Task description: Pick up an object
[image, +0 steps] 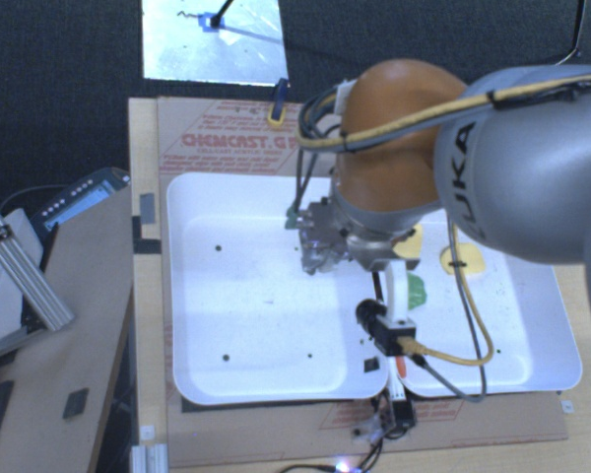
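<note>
My gripper (317, 256) hangs low over the left bin (236, 294), near that bin's right side, under the big orange wrist band (399, 136). A small green object (414, 291) lies in the right bin (532, 353), just right of the divider. Two yellow objects lie further back there: one (464, 260) in the open, one (410, 247) partly hidden by the wrist. A green scrap (291, 219) peeks out at the gripper's left. The arm covers much of the right bin.
Both bins rest on a cardboard sheet (227, 141). A yellow cable (473, 323) loops down from the arm to a black fitting (379, 325) on the divider. A shiny metal plate (212, 28) lies behind the bench.
</note>
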You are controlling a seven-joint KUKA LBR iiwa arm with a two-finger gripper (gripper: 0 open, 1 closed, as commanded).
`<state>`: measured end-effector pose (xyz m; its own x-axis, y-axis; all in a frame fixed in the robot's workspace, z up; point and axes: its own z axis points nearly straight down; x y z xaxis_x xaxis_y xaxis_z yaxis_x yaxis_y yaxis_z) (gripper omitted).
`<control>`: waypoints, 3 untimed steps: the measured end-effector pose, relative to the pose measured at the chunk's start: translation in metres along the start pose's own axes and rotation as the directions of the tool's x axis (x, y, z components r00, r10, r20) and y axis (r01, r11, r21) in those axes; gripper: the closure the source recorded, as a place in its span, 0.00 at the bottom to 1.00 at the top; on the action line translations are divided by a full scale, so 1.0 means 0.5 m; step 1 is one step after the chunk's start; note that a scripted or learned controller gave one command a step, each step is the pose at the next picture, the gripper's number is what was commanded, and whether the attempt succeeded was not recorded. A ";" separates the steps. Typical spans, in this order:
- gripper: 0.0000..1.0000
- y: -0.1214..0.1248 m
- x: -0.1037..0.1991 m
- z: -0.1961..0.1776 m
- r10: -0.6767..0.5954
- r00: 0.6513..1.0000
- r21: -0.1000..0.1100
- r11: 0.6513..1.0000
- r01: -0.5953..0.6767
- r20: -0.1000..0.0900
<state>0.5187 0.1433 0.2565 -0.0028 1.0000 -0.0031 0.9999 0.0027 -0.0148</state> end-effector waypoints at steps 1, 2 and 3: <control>1.00 -0.005 0.124 0.134 -0.005 1.000 -0.008 1.000 0.005 -0.003; 1.00 -0.051 0.096 -0.111 -0.001 1.000 -0.025 1.000 0.000 -0.008; 1.00 -0.068 0.036 -0.411 0.001 1.000 -0.035 0.999 -0.001 -0.010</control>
<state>0.4878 0.1619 0.4627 -0.0019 1.0000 0.0071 0.9998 0.0018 0.0200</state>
